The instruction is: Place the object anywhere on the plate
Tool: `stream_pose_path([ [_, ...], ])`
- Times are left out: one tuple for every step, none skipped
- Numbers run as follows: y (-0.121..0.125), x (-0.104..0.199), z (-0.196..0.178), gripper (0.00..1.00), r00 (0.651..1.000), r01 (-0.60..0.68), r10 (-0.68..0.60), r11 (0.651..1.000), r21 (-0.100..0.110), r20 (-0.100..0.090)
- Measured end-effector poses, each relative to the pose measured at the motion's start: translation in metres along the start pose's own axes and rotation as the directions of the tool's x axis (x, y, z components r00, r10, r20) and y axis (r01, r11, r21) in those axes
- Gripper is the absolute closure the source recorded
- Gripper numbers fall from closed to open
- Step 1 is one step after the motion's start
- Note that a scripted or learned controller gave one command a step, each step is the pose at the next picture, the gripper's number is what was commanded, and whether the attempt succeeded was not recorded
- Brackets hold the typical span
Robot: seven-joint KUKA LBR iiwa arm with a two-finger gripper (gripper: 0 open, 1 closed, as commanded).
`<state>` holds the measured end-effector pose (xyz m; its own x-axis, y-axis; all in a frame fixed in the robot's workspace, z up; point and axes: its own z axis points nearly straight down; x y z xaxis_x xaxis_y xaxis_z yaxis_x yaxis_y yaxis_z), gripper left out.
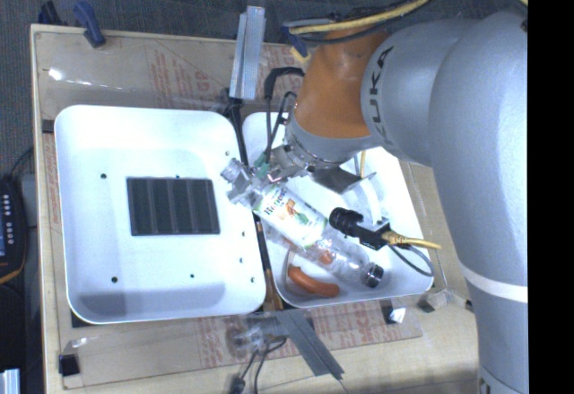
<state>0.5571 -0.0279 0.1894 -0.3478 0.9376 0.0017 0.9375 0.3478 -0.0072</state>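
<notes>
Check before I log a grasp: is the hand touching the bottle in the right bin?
Cannot tell. In the camera view the hand overlaps the bottle's upper end at the bins' divider, but the slant hides contact or gap.

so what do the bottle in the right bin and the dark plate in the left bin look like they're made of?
Bottle: likely clear plastic with a printed label, since it looks see-through and glossy at its lower end. Dark plate: matte black, ribbed in parallel strips, no glare; could be rubber or plastic, can't tell which.

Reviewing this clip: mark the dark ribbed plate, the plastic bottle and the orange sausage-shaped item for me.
dark ribbed plate [173, 205], camera view, centre of its ribbed surface.
plastic bottle [291, 213], camera view, on its printed label.
orange sausage-shaped item [313, 284], camera view, middle of its length.
</notes>
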Motion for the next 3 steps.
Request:
stream_pose_path([
  [0.024, 0.051, -0.021, 1.0, 0.982, 0.188, -0.188, 0.982, -0.003, 0.002],
  [0.017, 0.081, -0.002, 1.0, 0.939, 0.344, -0.344, 0.939, -0.002, 0.001],
  [0.017, 0.081, -0.002, 0.0, 0.939, 0.344, -0.344, 0.939, -0.002, 0.002],
])
